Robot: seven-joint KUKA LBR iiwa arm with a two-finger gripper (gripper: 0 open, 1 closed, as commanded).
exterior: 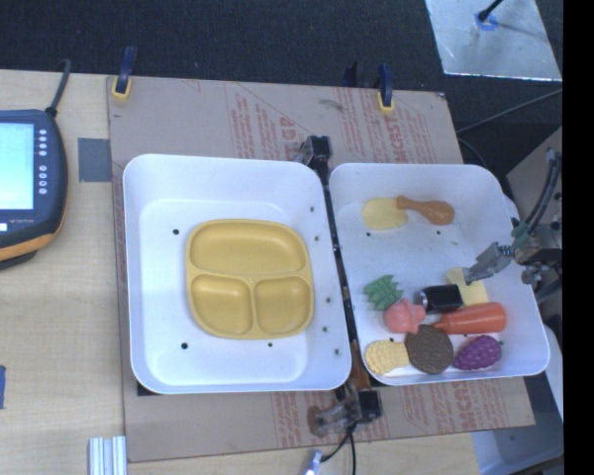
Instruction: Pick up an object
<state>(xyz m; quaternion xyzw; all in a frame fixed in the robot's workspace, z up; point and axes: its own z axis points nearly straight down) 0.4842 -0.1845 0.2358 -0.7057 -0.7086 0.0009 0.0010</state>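
White plastic forms the two shallow bins: the left bin [148,265] holds one yellow three-compartment tray [249,275], and the right bin [416,178] holds the small toy foods. The gripper [491,258] is seen at the right bin's right side, reaching in from the right, and whether its fingers are spread or closed cannot be told. Nothing is seen between them. Just below the gripper one orange carrot [472,318] is laid with its long axis nearly left to right, the narrower end pointing left. Between carrot and gripper a pale yellow block [471,286] is partly hidden, and one black block [442,297] is set just left of it. Further left of the gripper one pink piece [404,317] and one green leafy piece [383,291] are found. Below the carrot one purple grape bunch [478,352], one brown round cookie [430,350] and one yellow waffle piece [384,357] are lined along the bin's near wall. Up and left of the gripper one tan drumstick [426,208] is laid, its long axis left to right, beside one pale yellow lemon shape [383,215].
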